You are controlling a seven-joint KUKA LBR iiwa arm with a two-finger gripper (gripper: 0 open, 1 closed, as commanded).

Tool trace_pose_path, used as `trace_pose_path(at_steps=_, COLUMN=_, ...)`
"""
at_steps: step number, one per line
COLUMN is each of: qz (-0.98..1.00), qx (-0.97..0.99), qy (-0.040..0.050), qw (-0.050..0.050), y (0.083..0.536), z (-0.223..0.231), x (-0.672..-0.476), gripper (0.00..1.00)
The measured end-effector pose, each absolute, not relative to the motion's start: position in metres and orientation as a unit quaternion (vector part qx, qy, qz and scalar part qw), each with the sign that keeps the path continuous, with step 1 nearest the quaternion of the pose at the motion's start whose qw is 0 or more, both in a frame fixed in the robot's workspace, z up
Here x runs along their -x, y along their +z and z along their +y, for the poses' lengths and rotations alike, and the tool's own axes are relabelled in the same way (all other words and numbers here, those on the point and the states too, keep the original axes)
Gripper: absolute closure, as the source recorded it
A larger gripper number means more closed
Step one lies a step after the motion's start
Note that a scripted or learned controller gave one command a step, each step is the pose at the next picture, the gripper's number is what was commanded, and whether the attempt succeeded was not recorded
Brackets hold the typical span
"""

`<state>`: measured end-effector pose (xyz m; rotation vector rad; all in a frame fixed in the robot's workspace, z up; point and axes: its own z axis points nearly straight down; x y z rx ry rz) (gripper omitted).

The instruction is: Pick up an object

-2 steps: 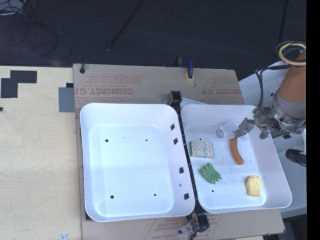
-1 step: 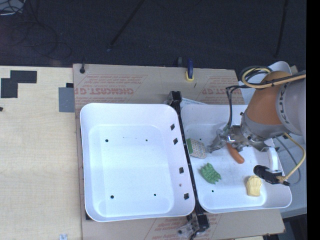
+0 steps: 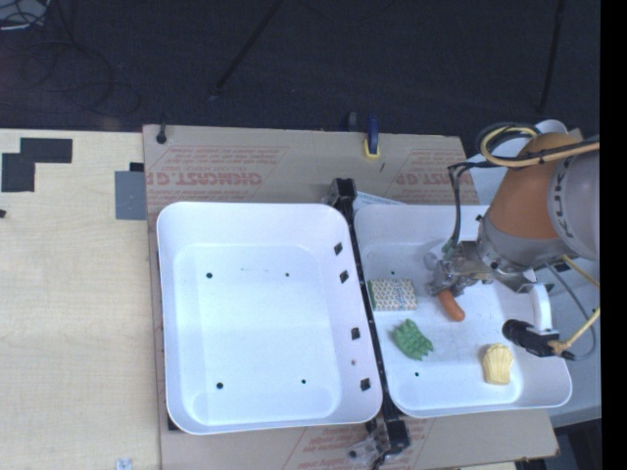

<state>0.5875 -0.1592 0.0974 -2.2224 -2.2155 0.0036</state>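
In the right bin (image 3: pixel 431 404) lie a pale patterned block (image 3: pixel 393 295), a green leafy toy (image 3: pixel 412 340), a small orange carrot-like piece (image 3: pixel 451 307) and a yellow corn-like toy (image 3: pixel 498 364). My gripper (image 3: pixel 443 274) hangs low over the bin's middle, just above the orange piece and to the right of the patterned block. Its tip is small and dark from this angle. Behind it, the arm's orange band (image 3: pixel 529 199) rises toward the right.
The left bin (image 3: pixel 255 399) sits beside the right one, with a black clip rail (image 3: pixel 355 302) between them. Cardboard (image 3: pixel 255 164) lies under both bins. A black cable end (image 3: pixel 529 339) and looping cables hang at the right.
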Motion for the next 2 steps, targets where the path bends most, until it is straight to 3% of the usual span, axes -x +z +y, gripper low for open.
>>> trace_pose_path(at_steps=1, qz=-0.708, qx=0.706, qy=0.0016, qw=0.005, y=0.114, z=-0.077, x=-0.510, gripper=1.00)
trace_pose_path(at_steps=2, qz=-0.710, qx=0.704, qy=-0.0039, qw=-0.002, y=0.192, z=-0.002, x=-0.571, gripper=1.00)
